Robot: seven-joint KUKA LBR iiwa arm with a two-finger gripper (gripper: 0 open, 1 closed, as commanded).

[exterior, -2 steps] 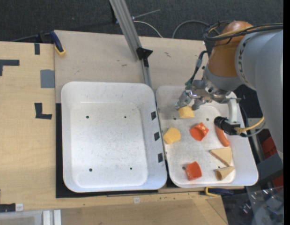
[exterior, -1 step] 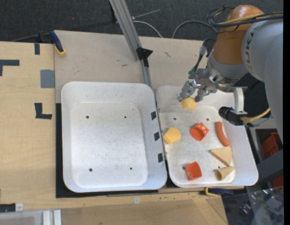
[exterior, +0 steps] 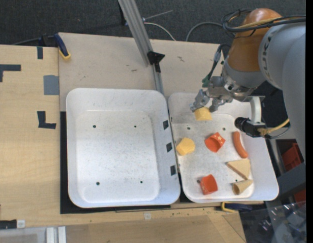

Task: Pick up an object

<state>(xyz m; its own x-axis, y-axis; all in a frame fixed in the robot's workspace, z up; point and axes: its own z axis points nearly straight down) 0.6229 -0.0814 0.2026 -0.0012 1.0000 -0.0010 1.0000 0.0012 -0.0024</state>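
Camera view, tool above yellow block, orange cup and sausage nearby

The right white plastic bin carries seven small objects. A pale yellow block lies near its far edge, directly under the gripper's fingers, not visibly between them. A yellow rounded chunk sits by the left edge. An orange-red cup-like piece lies mid-bin, a reddish sausage toward the right edge. A tan wedge, a tan cone and a red block lie along the near edge.
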